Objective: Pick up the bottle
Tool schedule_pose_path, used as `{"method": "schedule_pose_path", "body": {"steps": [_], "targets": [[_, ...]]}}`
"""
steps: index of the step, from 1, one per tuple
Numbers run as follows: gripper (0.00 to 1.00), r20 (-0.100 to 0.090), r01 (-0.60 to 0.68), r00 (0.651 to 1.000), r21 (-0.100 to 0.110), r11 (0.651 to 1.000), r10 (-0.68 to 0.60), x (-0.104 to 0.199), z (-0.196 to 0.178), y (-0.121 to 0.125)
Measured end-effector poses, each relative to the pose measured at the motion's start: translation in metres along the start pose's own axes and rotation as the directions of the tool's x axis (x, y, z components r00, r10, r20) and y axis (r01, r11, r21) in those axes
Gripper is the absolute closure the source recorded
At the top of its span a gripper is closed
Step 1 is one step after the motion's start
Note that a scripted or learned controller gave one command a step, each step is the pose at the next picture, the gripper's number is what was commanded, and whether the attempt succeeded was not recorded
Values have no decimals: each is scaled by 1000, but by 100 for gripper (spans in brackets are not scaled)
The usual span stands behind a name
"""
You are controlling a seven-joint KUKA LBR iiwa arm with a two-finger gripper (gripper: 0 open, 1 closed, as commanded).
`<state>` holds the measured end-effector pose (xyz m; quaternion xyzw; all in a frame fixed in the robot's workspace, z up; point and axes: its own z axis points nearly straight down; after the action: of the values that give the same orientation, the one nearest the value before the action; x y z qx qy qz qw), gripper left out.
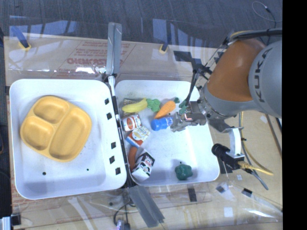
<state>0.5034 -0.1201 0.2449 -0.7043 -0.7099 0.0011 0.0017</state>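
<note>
Bottle point(161, 123), lying on its side in the right bin point(204, 169) beside the carrot point(166, 109), sits at the gripper point(181, 123), whose jaws' opening cannot be told, and could roll away or snag its neighbour.

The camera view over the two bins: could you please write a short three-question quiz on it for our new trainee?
1. True or false: the yellow divided plate lies in the same bin as the blue bottle.
2. Which item lies just beyond the bottle, toward the right bin's far wall? A) carrot B) milk carton C) green lump
3. Fill in: the gripper sits just to the ____ of the bottle in the picture.

Key: 1 false, since the plate lies in the left bin; 2 A; 3 right.
</note>
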Motion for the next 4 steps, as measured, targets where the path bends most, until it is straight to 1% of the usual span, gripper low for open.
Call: {"method": "schedule_pose_path", "body": {"steps": [1, 2, 3, 4], "targets": [[0, 0, 5, 1000, 2, 1000, -5, -6, 115, 42], [0, 0, -120, 993, 0, 993, 120, -5, 154, 98], [0, -1, -314, 950, 3, 950, 314, -20, 154, 51], [0, -1, -493, 870, 0, 870, 493, 0, 153, 113]]}}
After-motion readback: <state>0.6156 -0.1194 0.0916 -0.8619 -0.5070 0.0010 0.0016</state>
